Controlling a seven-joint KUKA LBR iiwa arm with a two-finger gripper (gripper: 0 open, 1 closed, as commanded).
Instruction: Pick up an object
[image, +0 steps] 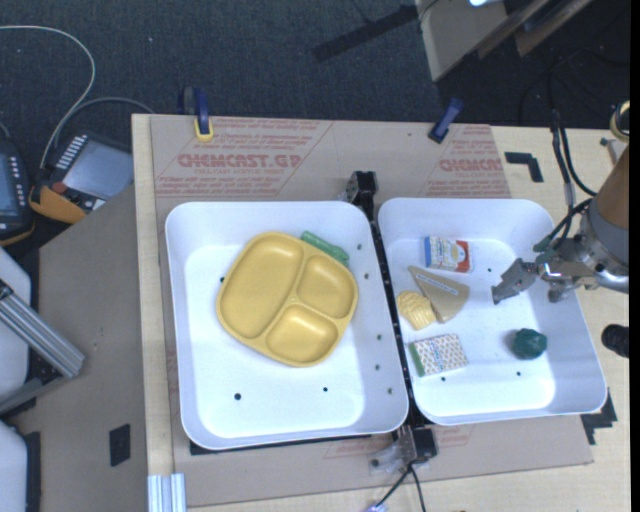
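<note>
I count two bins. Left bin (190, 330): one yellow tray (287, 298), one green piece (325, 245) poking out behind it. Right bin (480, 398): five items, namely carton (446, 253), wedge (440, 287), yellow lump (416, 309), packet (438, 354), green ball (529, 343). Gripper (510, 284) hovers over the right bin, above the ball, holding nothing. Can't tell finger state.

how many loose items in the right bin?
5: milk carton at the back, beige wedge and yellow piece mid-left, patterned packet front-left, green ball right. The gripper may hide more.
</note>
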